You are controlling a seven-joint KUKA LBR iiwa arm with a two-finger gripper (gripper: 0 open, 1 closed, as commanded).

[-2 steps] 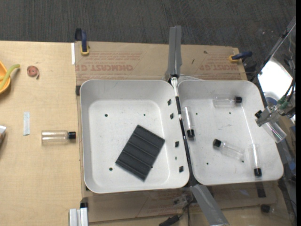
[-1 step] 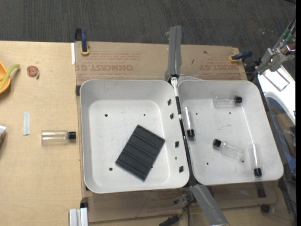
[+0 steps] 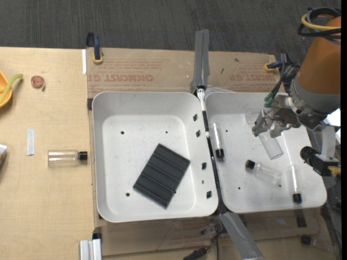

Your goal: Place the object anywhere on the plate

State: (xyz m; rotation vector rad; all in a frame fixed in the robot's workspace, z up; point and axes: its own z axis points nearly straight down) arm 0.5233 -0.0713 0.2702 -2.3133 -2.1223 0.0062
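Grey metal, the tool (image 3: 269,124) hangs low over the right bin (image 3: 317,199), and a clear vial (image 3: 271,144) juts down from between its fingers, so I judge it is clamped on that vial, lifted for carrying. Three more clear vials with black caps lie loose in the same bin: one (image 3: 216,141) by the dividing wall, one (image 3: 262,170) just below the tool, one (image 3: 294,184) near the front edge. The dark ribbed plate (image 3: 162,175), the goal, lies tilted in the left bin (image 3: 100,145), well apart from the tool. Both bins sit on cardboard on the wooden desk (image 3: 43,210), where another vial (image 3: 66,156) lies. Dark carpet lies beyond.
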